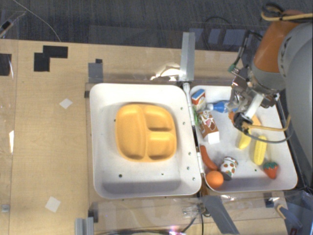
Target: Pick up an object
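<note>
Over the right bin [229,145], the gripper [239,106] hangs with its tip too small and dark to read, so open or closed cannot be told. Just beside it lie a blue bottle [220,106], partly hidden, a brown carton [208,123] and a yellow object [259,150].

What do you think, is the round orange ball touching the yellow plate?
Apart. The camera view shows the round orange ball in the right bin, the yellow divided plastic plate in the left bin, their rims between.
</note>
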Available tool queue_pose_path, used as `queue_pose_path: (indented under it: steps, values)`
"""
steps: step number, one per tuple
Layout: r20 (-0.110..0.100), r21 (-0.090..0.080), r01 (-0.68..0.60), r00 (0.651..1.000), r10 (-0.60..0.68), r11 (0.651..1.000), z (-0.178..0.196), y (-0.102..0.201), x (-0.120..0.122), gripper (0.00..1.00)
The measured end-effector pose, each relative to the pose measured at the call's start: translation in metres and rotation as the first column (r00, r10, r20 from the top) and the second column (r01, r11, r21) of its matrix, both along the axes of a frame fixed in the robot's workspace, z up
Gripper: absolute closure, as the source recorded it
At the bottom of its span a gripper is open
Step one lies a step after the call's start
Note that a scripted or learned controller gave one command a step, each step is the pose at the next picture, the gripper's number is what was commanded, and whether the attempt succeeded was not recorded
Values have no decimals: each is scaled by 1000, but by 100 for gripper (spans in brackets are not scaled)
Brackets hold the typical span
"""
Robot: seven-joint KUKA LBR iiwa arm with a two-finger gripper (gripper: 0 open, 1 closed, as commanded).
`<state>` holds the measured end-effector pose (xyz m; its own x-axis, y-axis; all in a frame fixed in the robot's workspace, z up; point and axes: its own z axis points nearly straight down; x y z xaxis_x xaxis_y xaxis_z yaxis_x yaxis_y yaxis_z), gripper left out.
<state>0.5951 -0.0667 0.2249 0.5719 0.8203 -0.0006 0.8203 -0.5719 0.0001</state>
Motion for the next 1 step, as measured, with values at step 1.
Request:
queue_pose_path:
  steps: [1]
  values:
    - [5,3,375,927,-375,927,62,6,-20,100]
